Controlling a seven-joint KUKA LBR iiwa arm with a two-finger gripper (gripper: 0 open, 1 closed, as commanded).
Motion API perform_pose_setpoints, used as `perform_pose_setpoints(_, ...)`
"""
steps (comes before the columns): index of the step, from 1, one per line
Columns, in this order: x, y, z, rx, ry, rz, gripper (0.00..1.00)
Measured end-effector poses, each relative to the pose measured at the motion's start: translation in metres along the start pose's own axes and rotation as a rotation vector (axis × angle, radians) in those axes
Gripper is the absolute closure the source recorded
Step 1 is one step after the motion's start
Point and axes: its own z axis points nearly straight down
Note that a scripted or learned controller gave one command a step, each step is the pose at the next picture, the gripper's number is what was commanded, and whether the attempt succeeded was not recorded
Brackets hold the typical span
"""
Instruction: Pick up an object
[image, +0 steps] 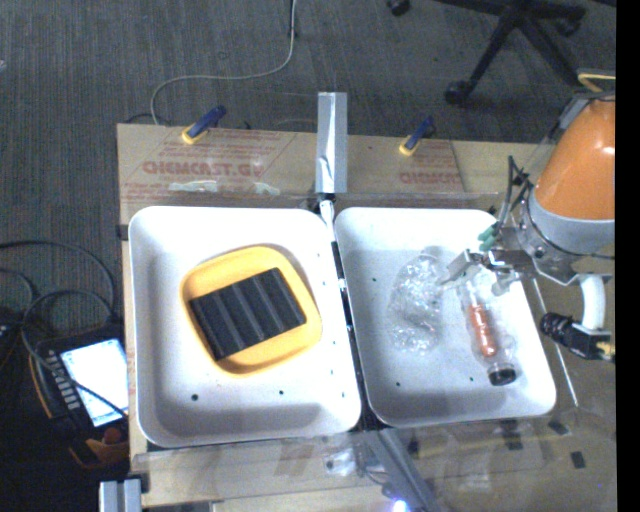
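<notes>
As seen from above at a slant, the bench (150, 150) is topped with brown cardboard and carries two shallow white bins side by side, separated by a narrow metal strip. Two blue-and-yellow clamps (203, 123) are noted at the far edge of the cardboard.

Left bin (160, 400): one large item is recorded, a yellow tray-like object (303, 333) with a black ribbed insert, lying flat and turned slightly askew near the bin's middle.

Right bin (380, 390): two items are recorded. A crumpled clear plastic piece (415, 300) lies near the bin's centre. A slender clear tube (484, 332) with orange-brown contents and a dark cap is laid flat toward the bin's right side, its capped end pointing to the near rim.

The arm (585, 175) is seen entering from the right, its orange band and grey wrist positioned over the right bin's far right corner. The gripper (487, 262) is located low over the bin, just beyond the uncapped end of the tube and just right of the plastic piece. Whether the jaws are open or closed cannot be told, as the tip is small and cluttered by cables. The tube is seen lying on the bin floor just nearer the camera than the jaws; contact between them cannot be determined.
</notes>
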Motion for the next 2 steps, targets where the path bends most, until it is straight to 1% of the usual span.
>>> perform_pose_setpoints(1,-0.053,0.008,0.046,0.0,-0.002,-0.058,0.0)
perform_pose_setpoints(2,-0.063,0.007,0.124,-0.001,-0.002,-0.157,0.0)
